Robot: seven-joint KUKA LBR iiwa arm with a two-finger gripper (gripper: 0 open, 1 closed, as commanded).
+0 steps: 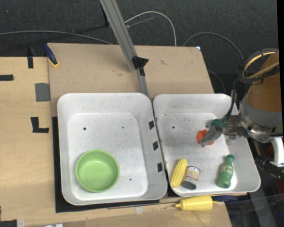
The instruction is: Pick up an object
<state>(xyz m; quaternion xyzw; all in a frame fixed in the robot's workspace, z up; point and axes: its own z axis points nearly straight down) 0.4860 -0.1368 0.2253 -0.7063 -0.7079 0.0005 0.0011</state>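
Gripper (210,136): reaching into the right bin (189,102) from the right, fingers closing around an orange-red object (200,136).
Orange-red object: sitting between the fingertips, mid-bin, above the corn (178,173).

The desk (97,70) looks like matt pale wood; both white bins (108,107) seem smooth plastic, dark-speckled; the green bowl (97,170) is glossy plastic; the slanting pole (121,28) reads as dull grey metal.

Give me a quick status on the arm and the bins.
Gripper low in right bin, at orange object; grasp unconfirmed. Corn, can, green bottle nearby, apart. Green bowl in left bin.
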